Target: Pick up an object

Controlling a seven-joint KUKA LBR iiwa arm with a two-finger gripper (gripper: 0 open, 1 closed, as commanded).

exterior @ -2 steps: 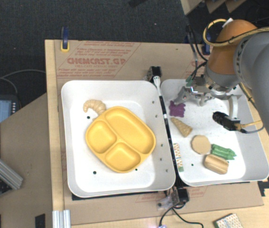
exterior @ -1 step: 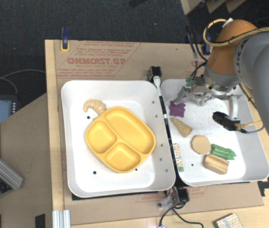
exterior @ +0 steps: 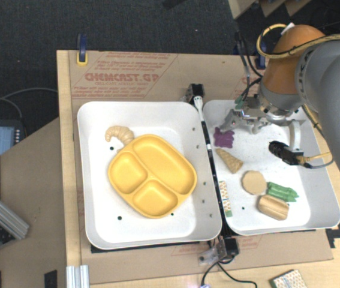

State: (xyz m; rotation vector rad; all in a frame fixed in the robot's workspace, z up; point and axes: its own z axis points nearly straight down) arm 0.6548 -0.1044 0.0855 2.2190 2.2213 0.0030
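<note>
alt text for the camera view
The gripper hangs over the right bin's far end, just by a purple toy; a cone, cookie, green pod and bread roll lie nearer. The left bin holds a yellow divided plate and a croissant.

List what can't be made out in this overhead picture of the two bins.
All in the camera view:
- Right bin: far corner hidden under the arm.
- Printed strip on its left rim: print too small to read.
- Purple object: too small and blurred to identify.
- Bin floor beneath the end effector: covered by it.
</note>
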